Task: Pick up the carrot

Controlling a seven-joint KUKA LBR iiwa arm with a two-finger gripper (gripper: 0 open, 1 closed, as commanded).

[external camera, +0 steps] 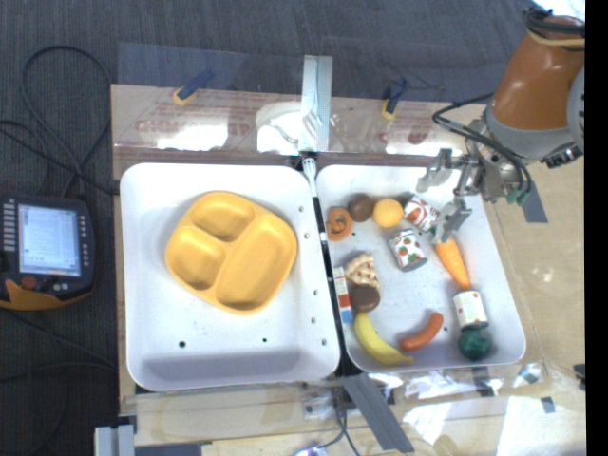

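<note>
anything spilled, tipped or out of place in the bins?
Nothing stands out. The yellow plate sits flat in the left bin. The carrot, banana and other items lie loose inside the right bin, none over the rim. The gripper is open above the carrot's top end.

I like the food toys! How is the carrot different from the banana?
The carrot is orange and straight; the banana is yellow and curved. The carrot lies by the bin's right wall, near the end effector; the banana lies at the front. Both are long and lie flat in the right bin.
</note>
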